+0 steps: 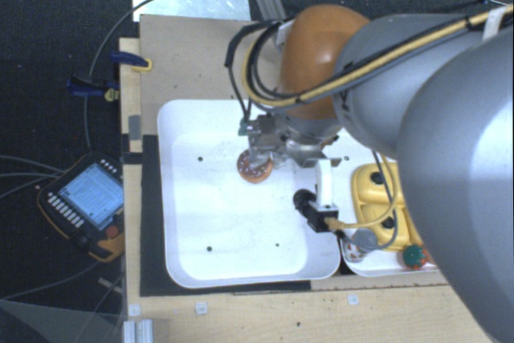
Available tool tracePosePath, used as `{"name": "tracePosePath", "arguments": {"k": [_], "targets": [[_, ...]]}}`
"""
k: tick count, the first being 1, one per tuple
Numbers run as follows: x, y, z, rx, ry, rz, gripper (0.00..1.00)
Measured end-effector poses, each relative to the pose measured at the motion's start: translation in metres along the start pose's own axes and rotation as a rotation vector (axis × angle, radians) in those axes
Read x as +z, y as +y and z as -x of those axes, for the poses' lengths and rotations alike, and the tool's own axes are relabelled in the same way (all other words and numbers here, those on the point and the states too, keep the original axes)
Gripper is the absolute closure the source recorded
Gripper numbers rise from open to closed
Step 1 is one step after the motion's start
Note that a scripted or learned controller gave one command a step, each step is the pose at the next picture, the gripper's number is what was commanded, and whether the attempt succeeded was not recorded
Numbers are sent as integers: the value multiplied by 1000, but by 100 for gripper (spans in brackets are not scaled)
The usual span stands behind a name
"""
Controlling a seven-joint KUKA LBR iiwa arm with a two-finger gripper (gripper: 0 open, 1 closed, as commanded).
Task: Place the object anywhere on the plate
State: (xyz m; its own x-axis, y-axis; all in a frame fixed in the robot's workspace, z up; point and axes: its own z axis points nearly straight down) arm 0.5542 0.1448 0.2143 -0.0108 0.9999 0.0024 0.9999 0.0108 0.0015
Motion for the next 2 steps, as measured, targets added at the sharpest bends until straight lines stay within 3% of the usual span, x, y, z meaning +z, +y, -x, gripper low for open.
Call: {"name": "tracePosePath", "arguments": {"k": [1,2], "targets": [[-18,-5,6,5,-1,0,100],[-18,-5,6,5,-2,-1,0]]}}
